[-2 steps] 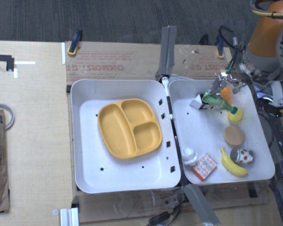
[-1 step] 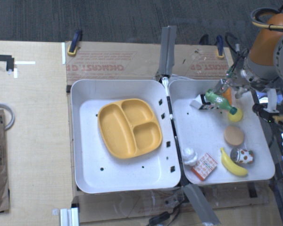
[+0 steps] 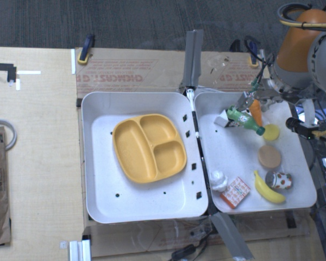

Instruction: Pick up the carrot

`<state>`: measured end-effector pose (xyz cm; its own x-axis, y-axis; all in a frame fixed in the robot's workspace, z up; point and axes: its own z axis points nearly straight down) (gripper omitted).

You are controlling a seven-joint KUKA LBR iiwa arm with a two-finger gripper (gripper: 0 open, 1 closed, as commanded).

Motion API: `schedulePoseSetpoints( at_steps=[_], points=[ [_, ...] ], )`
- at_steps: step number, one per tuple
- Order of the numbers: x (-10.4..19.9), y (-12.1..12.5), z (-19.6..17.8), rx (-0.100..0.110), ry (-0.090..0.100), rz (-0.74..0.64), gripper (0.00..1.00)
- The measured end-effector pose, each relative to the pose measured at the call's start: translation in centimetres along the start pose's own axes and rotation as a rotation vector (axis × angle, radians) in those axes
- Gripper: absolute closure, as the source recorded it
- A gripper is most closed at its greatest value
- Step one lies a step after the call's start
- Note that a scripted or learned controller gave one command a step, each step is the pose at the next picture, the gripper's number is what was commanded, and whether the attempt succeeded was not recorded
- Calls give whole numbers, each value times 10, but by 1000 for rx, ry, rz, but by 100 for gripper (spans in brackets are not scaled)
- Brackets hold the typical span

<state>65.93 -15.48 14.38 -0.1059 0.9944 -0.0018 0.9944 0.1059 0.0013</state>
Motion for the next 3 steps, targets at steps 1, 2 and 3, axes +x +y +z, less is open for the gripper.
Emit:
schedulePoseSetpoints(
  at_steps=[1, 2, 3],
  points=[
    [-39, -4, -32, 0, -1, -70, 0],
    [-24, -66, 0, 2, 2, -96, 0],
    [-67, -7, 1, 0, -1, -191, 0]
  ],
)
